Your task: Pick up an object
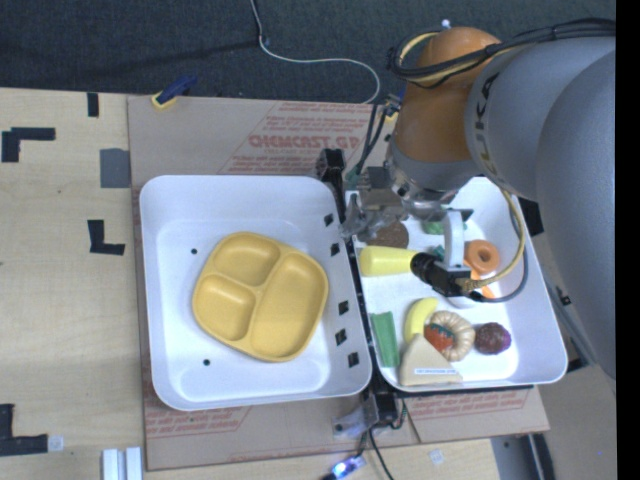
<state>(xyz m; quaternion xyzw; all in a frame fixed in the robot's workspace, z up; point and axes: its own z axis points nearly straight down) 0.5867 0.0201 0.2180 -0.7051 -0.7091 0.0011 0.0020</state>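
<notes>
Gripper: the gripper (pixel 372 215) is low over the right bin (pixel 527 308), just beyond the yellow block (pixel 385 261). The wrist hides it, so I cannot tell whether it is clenched or released, and nothing is seen in its grasp.
Likeliest object: a brown round piece (pixel 394 236) touches the far side of the yellow block, part-hidden under the gripper.
Other candidates: an orange ring (pixel 484 256) is right of the yellow block. A green bar (pixel 384 336), a yellow-green fruit (pixel 419 318), a speckled doughnut (pixel 450 335), a dark red ball (pixel 492 338) and a white wedge (pixel 430 370) lie nearer the camera than it.
Left bin: the left bin (pixel 170 228), across the wall from the yellow block, holds a yellow divided plate (pixel 262 295).
Risk, crowding: the brown piece and the yellow block touch, so a closing gripper could catch both or push one aside.
Risk, wall: the gripper is close to the bin wall behind the yellow block and might strike it on descent.
Risk, shape: the rounded brown piece may squirt free.
</notes>
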